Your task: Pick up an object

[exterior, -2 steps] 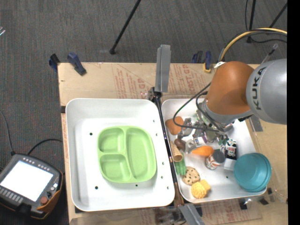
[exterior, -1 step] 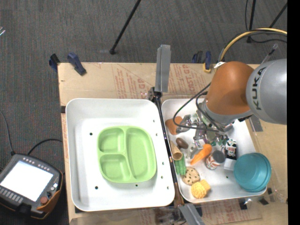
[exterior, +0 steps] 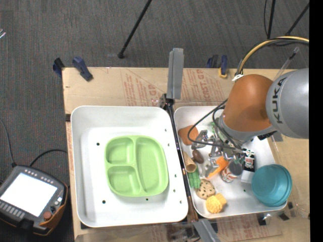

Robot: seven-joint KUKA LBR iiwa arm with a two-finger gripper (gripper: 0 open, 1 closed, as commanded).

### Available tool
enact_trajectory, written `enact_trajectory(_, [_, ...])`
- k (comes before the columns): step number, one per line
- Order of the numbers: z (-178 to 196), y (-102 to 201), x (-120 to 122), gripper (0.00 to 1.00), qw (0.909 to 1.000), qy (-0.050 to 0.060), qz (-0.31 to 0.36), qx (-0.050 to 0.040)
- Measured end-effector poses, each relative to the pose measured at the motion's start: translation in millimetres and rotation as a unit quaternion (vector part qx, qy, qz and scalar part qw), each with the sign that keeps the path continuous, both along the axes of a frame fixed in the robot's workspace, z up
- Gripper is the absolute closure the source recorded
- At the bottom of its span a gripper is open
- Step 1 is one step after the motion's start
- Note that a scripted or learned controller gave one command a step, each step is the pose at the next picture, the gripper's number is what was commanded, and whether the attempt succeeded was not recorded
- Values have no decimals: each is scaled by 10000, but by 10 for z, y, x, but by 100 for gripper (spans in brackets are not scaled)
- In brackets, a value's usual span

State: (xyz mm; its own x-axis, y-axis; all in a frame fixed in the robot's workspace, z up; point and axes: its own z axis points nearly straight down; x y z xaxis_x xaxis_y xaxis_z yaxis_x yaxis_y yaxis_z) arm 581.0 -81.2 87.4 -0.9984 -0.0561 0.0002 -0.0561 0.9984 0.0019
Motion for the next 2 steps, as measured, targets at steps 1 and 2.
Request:
enact_trajectory(1, [107, 20, 14, 100, 10000, -15, 25, 7])
enact_trajectory(2, [27, -115, -959, 100, 9970, -23, 772, -5])
